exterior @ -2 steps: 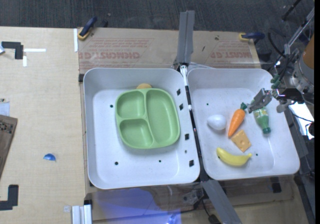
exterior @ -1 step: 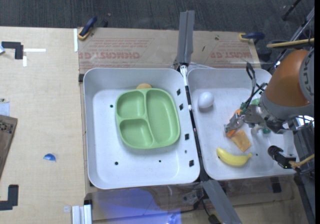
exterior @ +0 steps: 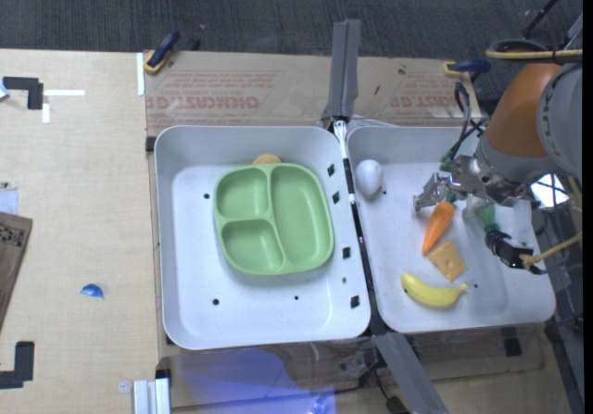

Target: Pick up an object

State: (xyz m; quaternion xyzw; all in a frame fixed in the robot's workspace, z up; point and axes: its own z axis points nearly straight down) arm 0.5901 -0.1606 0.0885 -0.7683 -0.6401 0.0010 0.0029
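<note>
Carrot (exterior: 438, 226) lies in your right bin (exterior: 519, 306), above the cracker (exterior: 448, 260) and banana (exterior: 433, 291) | gripper (exterior: 434, 194) hovers at its top end | you can't tell the jaws' state

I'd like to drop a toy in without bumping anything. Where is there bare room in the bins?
Left bin: bare strip in front of the green tray. Right bin: bare floor between egg and banana. Crowded around carrot, cracker and gripper.

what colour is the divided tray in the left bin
Light green; the divided tray shows in the camera view.
</note>
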